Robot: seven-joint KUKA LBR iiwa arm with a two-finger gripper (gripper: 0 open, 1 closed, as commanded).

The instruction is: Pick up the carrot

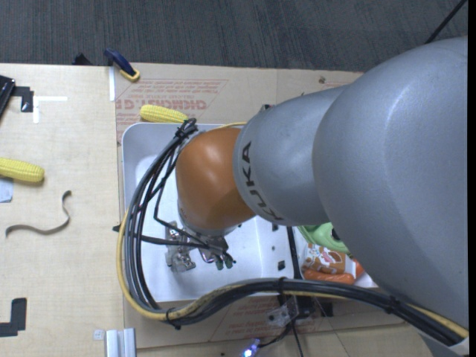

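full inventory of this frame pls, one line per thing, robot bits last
corn cob: 1, yellow, on the bench left of the bins
corn cob at the rim: 1, yellow, at the left bin's top edge
carrot: 1, orange, in the right bin, partly under the arm
green item: 1, green, right bin above the carrot, mostly hidden
clamp: 1, blue and yellow, at the bench's top edge
curved strip: 1, grey, on the bench at left
left bin: 1, white, centre
arm: 1, grey with orange band, from the right
gripper: 1, metal, over the left bin
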